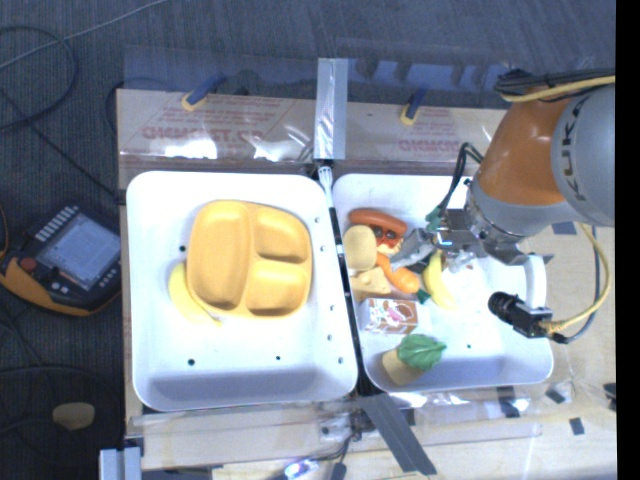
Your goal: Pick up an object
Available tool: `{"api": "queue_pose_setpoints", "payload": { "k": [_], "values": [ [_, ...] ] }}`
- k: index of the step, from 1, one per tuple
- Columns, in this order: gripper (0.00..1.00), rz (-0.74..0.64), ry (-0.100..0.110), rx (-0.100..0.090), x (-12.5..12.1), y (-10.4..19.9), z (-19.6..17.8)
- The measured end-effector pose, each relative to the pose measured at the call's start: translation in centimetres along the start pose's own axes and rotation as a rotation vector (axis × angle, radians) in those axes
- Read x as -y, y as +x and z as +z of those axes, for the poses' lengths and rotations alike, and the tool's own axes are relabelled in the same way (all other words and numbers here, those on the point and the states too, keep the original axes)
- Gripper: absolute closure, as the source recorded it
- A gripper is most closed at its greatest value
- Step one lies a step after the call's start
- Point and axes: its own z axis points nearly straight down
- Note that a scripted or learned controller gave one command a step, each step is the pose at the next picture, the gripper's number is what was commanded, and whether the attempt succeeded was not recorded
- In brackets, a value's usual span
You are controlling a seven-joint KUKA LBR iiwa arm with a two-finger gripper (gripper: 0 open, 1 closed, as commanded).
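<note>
Little can be read here. The grey robot arm with the orange band [560,158] bears large dark letters on its grey shell at the right edge, seemingly "KU", the rest cut off. The brown cardboard sheet [160,123] beyond the far side of the bins carries red printing under clear plastic, mirrored or upside down and too blurred to make out. The small red-and-white packet [388,315] in the right bin has printing too small to read.

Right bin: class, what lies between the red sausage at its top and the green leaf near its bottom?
In the camera view, between the sausage and the leaf lie an orange carrot and a small red-and-white packet.
</note>
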Motion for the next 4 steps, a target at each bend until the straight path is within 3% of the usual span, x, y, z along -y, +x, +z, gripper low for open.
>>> {"api": "queue_pose_setpoints", "payload": {
  "k": [1,2,3,4],
  "values": [
    [0.0,-0.055,-0.003,0.0,-1.5,-2.3,7.8],
    [1.0,-0.055,0.001,-0.002,-1.5,-2.2,7.1],
    [1.0,-0.084,-0.002,-0.001,-2.8,-3.6,5.6],
    [1.0,-0.08,-0.002,0.003,-8.8,3.1,-3.7]
  ]
}}
